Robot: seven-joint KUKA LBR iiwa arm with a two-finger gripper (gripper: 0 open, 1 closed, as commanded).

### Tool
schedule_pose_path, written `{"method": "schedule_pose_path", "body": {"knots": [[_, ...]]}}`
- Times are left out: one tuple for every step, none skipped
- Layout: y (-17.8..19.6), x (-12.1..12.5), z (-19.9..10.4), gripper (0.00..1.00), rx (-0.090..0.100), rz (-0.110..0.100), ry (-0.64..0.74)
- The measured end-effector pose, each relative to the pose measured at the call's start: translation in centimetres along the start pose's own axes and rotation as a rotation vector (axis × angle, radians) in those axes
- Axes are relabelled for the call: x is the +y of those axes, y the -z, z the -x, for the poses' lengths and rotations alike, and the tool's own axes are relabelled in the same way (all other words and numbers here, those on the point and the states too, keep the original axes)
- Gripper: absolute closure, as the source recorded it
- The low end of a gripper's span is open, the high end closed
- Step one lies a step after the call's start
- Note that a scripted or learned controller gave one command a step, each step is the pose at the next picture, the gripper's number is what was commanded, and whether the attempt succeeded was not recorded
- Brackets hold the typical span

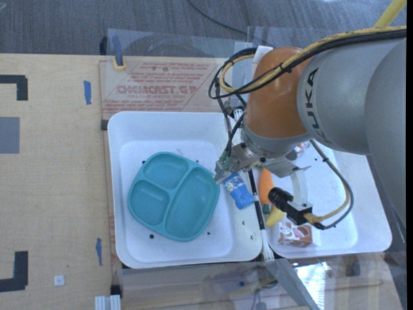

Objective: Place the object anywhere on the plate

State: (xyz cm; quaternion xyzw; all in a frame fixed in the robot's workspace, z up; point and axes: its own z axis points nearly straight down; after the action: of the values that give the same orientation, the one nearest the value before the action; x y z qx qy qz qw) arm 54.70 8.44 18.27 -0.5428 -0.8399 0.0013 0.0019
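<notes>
Pale wooden surface, two white bins. The fingers (227, 172) look pinched on a small blue packet (239, 190) hanging just past the teal plate's (173, 196) right rim, over the left bin (129, 131). Best move, I'd say: slide left until it's squarely over a compartment, lower, then release.

I see a teal plate (173, 196), plain and unpatterned, in the white left bin (122, 237). Beside it is a blue packet (237, 190) with light markings. The right bin (377, 228) is white too, and in it I make out an orange piece (265, 179), a yellow one (274, 216), and a red-brown packet (297, 233). My arm (348, 95) is grey with an orange band (274, 95). The bench (51, 173) is pale wood with blue tape (87, 92).
</notes>
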Motion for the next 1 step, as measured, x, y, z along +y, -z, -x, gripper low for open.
{"method": "schedule_pose_path", "body": {"knots": [[0.02, 0.00, 0.06, 0.00, 0.000, 0.001, -0.001]]}}
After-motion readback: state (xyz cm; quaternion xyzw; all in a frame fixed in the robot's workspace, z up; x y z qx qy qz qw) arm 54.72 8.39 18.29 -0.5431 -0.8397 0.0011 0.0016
